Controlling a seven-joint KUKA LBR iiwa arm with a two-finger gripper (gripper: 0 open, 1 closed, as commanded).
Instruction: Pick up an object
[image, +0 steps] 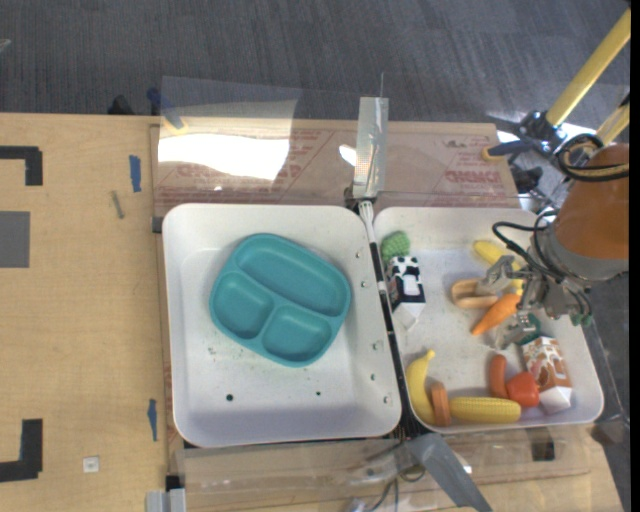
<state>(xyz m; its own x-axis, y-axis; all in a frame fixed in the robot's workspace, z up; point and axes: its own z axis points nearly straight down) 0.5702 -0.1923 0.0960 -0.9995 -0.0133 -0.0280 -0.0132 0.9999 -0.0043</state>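
White plastic makes up both shallow bins, set side by side so that one can serve as a source and the other as a destination. The left bin (190, 400) carries a teal plastic tray with three compartments (280, 298), lying flat and tilted a little off square; nothing rests in its compartments. The right bin (450, 225) holds a loose scatter of toy food, which is likely why the arm works on this side.

Along the bin's left edge sit a small green leafy toy (395, 243) and, just below it, a black-and-white cow-patterned carton (406, 282). Near the front wall lie a yellow plastic banana (420, 383) and a yellow corn cob (485, 408), end to end and close together. A red tomato-like piece (522, 389) and a white printed packet (548, 363) crowd the front right corner. A tan hot-dog bun (472, 291) lies mid-bin, with a small yellow piece (487, 251) behind it.

The grey arm with its orange band (598, 215) hangs over the right half of this bin. Its gripper (520, 300) sits low among the toys, right at an orange plastic carrot (497, 312), which slants up toward it. The metal parts blur with the clutter, so I cannot tell whether the claw is spread or pressed together, nor whether the carrot is truly pinched. The carrot looks like the likeliest target, and it seems to rest on the bin floor, beside the bun.
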